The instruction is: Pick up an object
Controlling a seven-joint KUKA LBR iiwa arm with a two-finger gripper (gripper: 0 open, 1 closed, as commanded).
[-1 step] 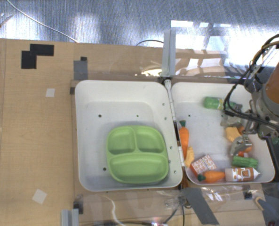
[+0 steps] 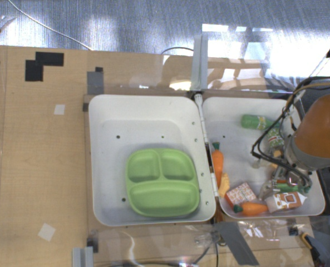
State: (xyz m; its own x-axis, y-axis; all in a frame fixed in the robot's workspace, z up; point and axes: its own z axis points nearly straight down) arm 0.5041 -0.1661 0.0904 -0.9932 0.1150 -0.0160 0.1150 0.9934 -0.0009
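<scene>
My gripper [image 2: 283,181] hangs low over the right side of the right bin [image 2: 231,115], under the orange band of the arm [image 2: 319,131]. Just below it lies a white carton with orange print [image 2: 285,202]. A small red and white box [image 2: 241,193] and an orange carrot [image 2: 252,208] lie to its left, near the bin's front wall. Another carrot [image 2: 217,161] and a yellow piece [image 2: 224,184] rest along the left wall. A green cylinder [image 2: 256,121] lies at the back. A green patterned item [image 2: 274,141] is partly hidden by cables.
The left bin [image 2: 106,121] holds a green divided plate [image 2: 162,182] in its front half. A metal divider [image 2: 205,143] separates the two bins. Black cables [image 2: 270,135] loop from the arm over the right bin. Bare wooden bench [image 2: 37,166] stretches to the left.
</scene>
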